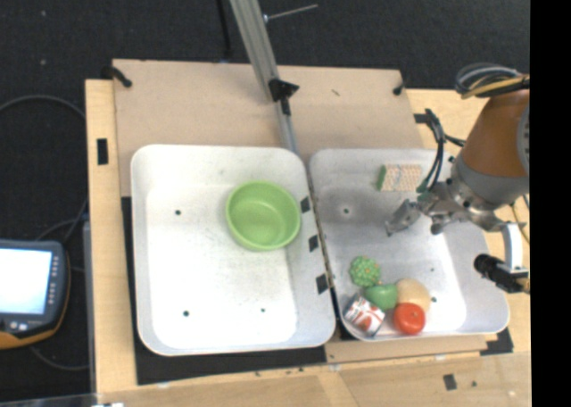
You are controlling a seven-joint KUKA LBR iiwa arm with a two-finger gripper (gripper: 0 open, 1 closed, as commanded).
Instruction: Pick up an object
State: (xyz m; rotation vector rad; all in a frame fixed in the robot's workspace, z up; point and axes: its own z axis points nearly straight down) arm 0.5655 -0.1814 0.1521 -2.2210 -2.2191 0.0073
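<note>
gripper hovered open over the right bin, nothing held, with the toy food clustered in the near corner.

the grey two-finger gripper (pixel 417 215) hung with its fingers spread wide above bare floor of the shallow white right bin (pixel 357 178). the likeliest picks sat well apart from it, packed touching in the near corner: a knobbly green broccoli-like toy (pixel 364 269), a smooth green plastic fruit (pixel 383 295), a beige rounded piece (pixel 413 289), a glossy red ball-like toy (pixel 409 318) and a red-and-white crumpled packet (pixel 362 314). all looked light, stiff and rather slippery; the broccoli toy, on the cluster's open edge, seemed easiest to pinch across its sides. a flat speckled sponge-like pad (pixel 399 178) lay alone near the far wall, and a green plastic bowl (pixel 262 215) sat in the left white bin (pixel 178 307).
</note>
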